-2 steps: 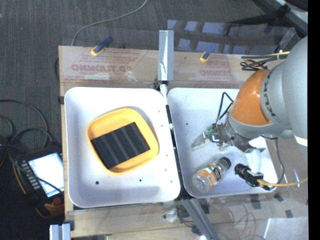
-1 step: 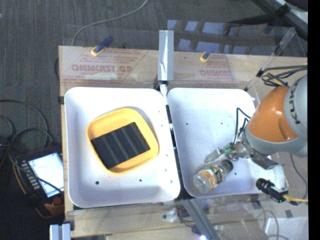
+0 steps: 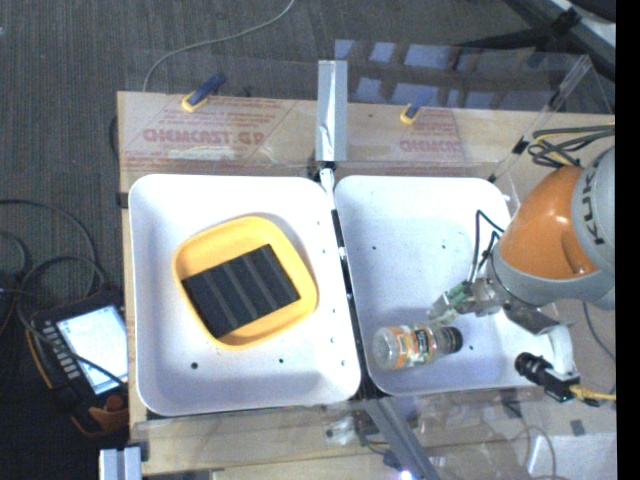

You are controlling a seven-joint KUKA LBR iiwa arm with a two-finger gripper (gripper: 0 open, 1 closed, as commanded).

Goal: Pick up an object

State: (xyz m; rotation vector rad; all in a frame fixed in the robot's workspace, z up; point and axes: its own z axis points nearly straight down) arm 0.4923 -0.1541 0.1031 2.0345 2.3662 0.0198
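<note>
A small clear plastic bottle [image 3: 416,344] is seen lying on its side near the front wall of the right bin [image 3: 400,233], its dark cap pointed toward the arm and its base toward the divider between the two bins. A printed label is wrapped around its middle; whether anything is inside cannot be made out. It is judged to be light and thin-walled, likely to give a little under pressure, and smooth and round enough to roll or slip away if nudged from one side. The best hold is judged to be across the labelled barrel, with the fingers set square to the bottle's long axis, since the cap end is narrower and offers less to bear on.

Just beside the cap, the gripper [image 3: 455,303] is held low over the bin floor at the end of the grey arm [image 3: 556,268], whose orange band is prominent at the right. Nothing is shown between the fingers, and whether they are spread or closed cannot be told from this angle.

In the left bin [image 3: 160,203], well apart from the bottle, a yellow dish [image 3: 300,280] with a dark ribbed insert is seen resting tilted at the centre. The bench [image 3: 200,133] behind both bins is marked by two small yellow-and-blue clamps.
</note>
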